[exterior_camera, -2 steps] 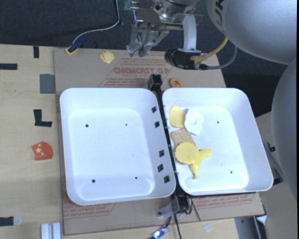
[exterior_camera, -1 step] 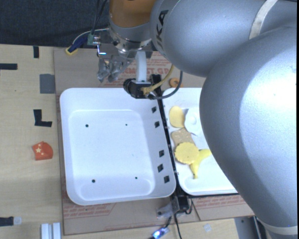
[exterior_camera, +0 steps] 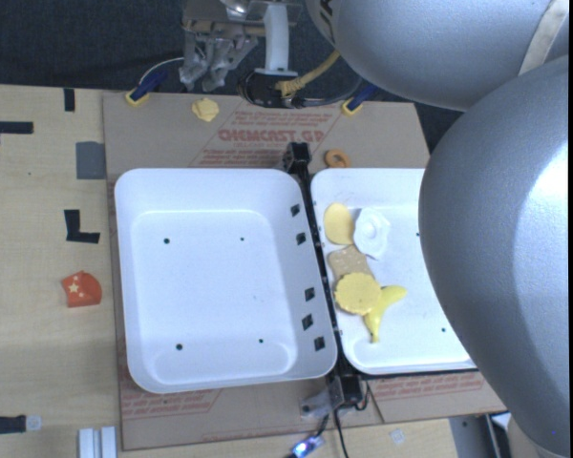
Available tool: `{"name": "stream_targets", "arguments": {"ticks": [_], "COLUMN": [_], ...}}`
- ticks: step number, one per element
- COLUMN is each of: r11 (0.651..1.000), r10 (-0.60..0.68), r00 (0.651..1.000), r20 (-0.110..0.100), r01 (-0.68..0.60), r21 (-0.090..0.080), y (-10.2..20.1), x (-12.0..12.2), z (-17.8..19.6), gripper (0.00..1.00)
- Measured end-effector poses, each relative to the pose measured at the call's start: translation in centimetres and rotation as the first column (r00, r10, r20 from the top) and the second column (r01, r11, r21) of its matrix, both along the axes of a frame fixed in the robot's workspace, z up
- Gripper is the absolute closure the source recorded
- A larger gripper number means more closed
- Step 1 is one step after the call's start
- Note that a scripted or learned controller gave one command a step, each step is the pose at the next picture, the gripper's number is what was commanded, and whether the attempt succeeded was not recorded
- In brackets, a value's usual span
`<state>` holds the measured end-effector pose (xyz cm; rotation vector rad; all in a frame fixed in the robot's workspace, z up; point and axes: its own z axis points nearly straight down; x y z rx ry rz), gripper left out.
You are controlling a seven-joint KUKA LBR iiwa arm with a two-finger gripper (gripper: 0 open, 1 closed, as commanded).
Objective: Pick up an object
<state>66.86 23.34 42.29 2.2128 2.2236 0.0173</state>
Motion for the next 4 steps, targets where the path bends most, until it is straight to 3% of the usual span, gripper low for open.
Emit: {"name": "stream_targets", "arguments": {"ticks": [1, 2, 3, 4], "r11": [1.0, 1.0, 1.0, 1.0], "r10": [0.0, -0.001, -0.001, -0.004], "r00": [1.0, 0.999, 1.0, 1.0], "r20": [0.002, -0.034, 0.0, -0.031], "r01": [0.0, 0.0, 0.001, 0.003], "r21": [0.0, -0.012, 0.0, -0.013], "y": [0.1, 0.0, 0.0, -0.1], "x": [-0.1, -11.8, -9.2, -12.4], "z": [12.1, -5.1, 7.0, -11.9], "gripper": [1.0, 1.0, 1.0, 1.0]}}
